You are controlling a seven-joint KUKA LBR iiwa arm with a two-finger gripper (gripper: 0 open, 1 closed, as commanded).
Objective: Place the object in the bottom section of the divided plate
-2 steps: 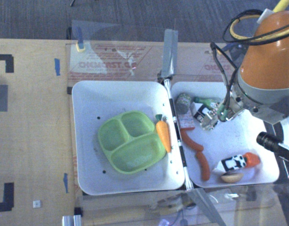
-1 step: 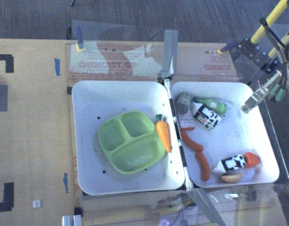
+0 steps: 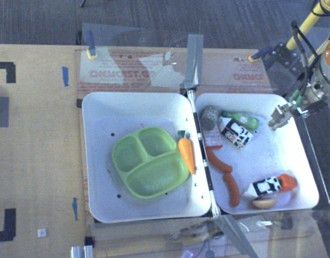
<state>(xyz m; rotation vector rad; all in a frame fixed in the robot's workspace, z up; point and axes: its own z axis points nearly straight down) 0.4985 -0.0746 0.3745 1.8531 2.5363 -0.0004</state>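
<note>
A green divided plate (image 3: 150, 162) lies in the left bin (image 3: 100, 117), its large section toward the front. An orange carrot (image 3: 186, 152) with a green top rests against the plate's right rim, beside the bin wall. My gripper (image 3: 281, 116) hangs over the upper right edge of the right bin (image 3: 278, 149), far from the plate and carrot, with nothing seen between its fingers.
The right bin holds a green bottle (image 3: 242, 120), a black-and-white carton (image 3: 236, 133), a grey lump (image 3: 209, 116), two sausages (image 3: 219, 161) (image 3: 232, 189), a cow-patterned toy (image 3: 269, 186) with an orange piece (image 3: 287, 181) and a bread roll (image 3: 264, 202).
</note>
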